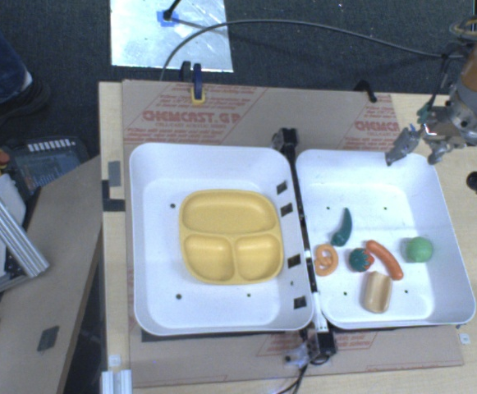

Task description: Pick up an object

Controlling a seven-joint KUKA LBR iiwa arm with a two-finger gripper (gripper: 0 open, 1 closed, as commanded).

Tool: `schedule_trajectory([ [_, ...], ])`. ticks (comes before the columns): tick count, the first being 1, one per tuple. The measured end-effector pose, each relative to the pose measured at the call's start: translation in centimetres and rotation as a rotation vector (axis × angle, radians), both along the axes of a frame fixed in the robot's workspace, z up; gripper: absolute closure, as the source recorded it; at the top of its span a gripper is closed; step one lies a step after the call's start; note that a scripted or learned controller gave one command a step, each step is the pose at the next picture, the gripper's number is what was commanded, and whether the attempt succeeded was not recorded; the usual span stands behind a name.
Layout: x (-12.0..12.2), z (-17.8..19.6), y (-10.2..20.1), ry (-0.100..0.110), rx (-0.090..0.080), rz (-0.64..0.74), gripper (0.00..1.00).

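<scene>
A yellow divided tray [228,236] lies in the left white bin [152,187]. Far beyond the bench [246,109], a shiny metal sheet [171,23] rests on the dark floor [320,2].

The right bin [386,195] has lots of bare floor along its far edge and in its far corners. The toys crowd near its front edge: a pretzel [326,259], a dark green pepper [342,226], a sausage [384,258], a green ball [419,249] and a bread roll [377,291]. In the left bin [152,220], a yellow tray [230,236] fills the middle.
</scene>
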State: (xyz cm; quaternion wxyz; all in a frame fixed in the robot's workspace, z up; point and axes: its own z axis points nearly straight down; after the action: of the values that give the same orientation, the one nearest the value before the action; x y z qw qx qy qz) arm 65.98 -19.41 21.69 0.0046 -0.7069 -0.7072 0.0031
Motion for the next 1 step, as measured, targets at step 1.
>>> schedule_trajectory([
  [1,0.27,0.90,0.08,-0.013,-0.003,0.003,0.00],
])
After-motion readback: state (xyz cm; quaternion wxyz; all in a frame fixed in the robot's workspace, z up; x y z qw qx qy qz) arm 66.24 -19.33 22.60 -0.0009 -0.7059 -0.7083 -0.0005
